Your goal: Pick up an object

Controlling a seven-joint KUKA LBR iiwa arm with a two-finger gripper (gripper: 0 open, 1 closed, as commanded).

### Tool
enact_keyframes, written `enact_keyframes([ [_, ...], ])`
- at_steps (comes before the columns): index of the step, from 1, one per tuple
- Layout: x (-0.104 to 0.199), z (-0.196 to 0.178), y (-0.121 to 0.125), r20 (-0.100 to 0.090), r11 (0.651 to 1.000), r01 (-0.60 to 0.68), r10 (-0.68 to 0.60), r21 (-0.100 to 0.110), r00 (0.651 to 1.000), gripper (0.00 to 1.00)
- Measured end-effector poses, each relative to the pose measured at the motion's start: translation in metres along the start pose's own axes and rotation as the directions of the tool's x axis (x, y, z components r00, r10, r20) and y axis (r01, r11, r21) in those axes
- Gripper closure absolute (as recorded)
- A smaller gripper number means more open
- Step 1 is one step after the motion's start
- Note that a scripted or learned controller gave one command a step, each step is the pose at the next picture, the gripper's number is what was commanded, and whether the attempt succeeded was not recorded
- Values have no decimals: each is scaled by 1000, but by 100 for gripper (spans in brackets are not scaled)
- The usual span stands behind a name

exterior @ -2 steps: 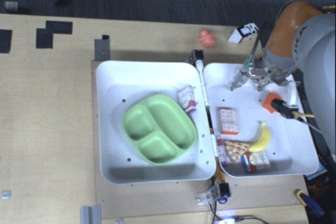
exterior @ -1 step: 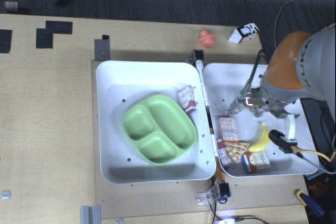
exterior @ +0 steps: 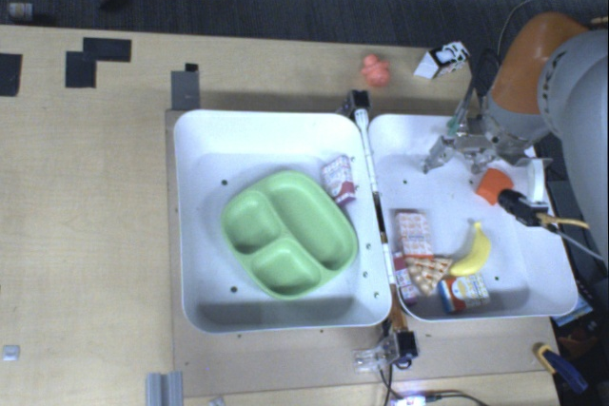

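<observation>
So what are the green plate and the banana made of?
The green plate looks like smooth moulded plastic: one even colour, soft sheen, three rounded compartments. The banana looks like a plastic toy, bright even yellow with no marks, but this view can't rule out real fruit.

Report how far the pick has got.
Done: the claw is over the right bin, near its back. In hand: nothing visible between its fingers. Left: the grasp and lift; the banana, orange object and snack packets lie on the bin floor.
</observation>
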State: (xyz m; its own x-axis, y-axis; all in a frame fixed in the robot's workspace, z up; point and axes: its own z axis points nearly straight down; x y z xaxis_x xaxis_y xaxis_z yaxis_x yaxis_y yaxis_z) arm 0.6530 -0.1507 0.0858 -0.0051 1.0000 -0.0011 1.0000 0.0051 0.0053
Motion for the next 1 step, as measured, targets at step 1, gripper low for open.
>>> enact_keyframes([
  [1,-52,-1,11,-7,1000,1,-1,3,1000,0],
])
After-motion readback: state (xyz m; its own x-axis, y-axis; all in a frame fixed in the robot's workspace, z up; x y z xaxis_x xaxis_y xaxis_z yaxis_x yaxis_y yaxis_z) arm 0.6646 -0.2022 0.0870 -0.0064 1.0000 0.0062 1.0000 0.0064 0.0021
